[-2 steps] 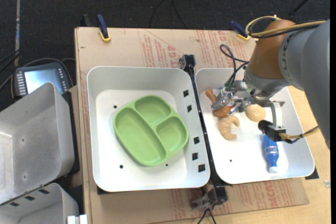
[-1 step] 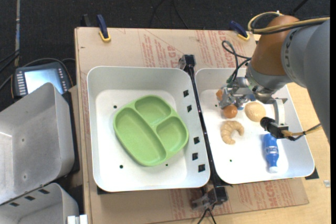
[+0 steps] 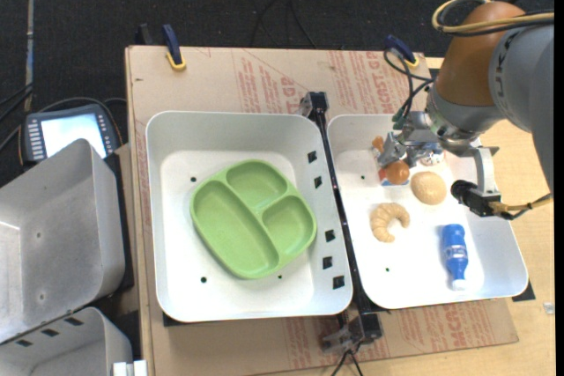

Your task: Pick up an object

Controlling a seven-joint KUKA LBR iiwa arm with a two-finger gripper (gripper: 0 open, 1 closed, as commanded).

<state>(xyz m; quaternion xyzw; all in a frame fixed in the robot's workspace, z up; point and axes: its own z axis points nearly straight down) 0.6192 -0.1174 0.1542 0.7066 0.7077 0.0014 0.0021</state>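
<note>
One claw, low over the far left part of the right bin, and it's honestly hard to read: the metal fingers point down into a cluster of small stuff, and from this slanted overhead angle it can't be made out whether they're spread or pinched, or whether anything actually sits between them. No clear grip visible.

Right at the claw's tip, touching or nearly so, is a small orange-brown ball. Just beside that, on the side toward the arm's body, sits a pale tan egg-shaped thing. A bit nearer the camera from the claw lies a croissant-looking pastry, clear of the fingers. Further out, toward the bin's near right corner, a little blue bottle with a white cap lies flat, well apart from the claw.

Across the divider, well off to the claw's left, the left bin holds a green divided plate with three sections, sitting tilted-ish in the middle.
</note>
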